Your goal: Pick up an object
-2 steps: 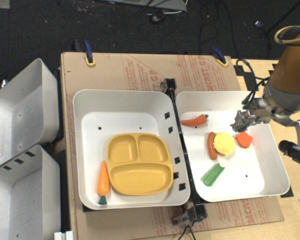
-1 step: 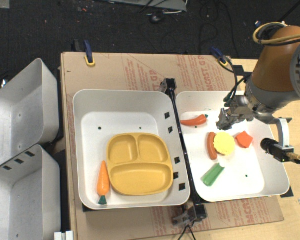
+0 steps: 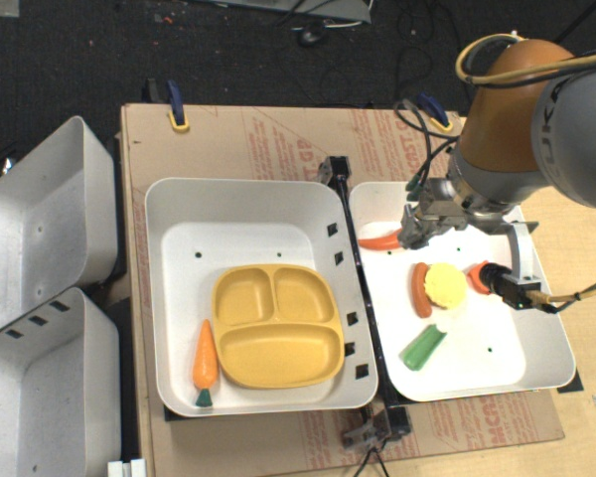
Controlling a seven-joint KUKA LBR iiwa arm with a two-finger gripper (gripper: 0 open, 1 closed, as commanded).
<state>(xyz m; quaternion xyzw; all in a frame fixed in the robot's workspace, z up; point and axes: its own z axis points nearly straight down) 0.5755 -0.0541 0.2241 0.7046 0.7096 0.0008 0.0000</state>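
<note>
the likeliest thing for the pick is the thin orange-red piece [image 3: 379, 240] lying in the right bin [image 3: 546, 366] near that bin's upper left corner, close to the divider between the two bins; one end of it runs under the tool [image 3: 418, 225], which hangs directly over it. whether the tool is apart or together cannot be told from this slanted view, since the wrist and its cables cover the tips, and nothing can be seen held, so the pick should be judged as not yet done. the arm [image 3: 517, 107] reaches in from the right, its orange band sitting above the wrist, and the tool looks low over the bin floor, which suggests the approach is made and the closing and lifting are what is left. further into the same bin lie a red sausage-shaped piece [image 3: 420, 290] touching a yellow round thing [image 3: 445, 286], a small red-orange item [image 3: 479, 278] just beside that, and a green block [image 3: 422, 348] nearer the front, apart from the rest. the left bin [image 3: 169, 266] holds a yellow divided tray [image 3: 276, 326] with a toy carrot [image 3: 206, 358] lying just beside its left edge. both bins sit side by side on the brown board of the surface [image 3: 238, 137]. a risk, as a judgement only: the piece is thin and flat, so the tips could close above it and come up with nothing.
</note>
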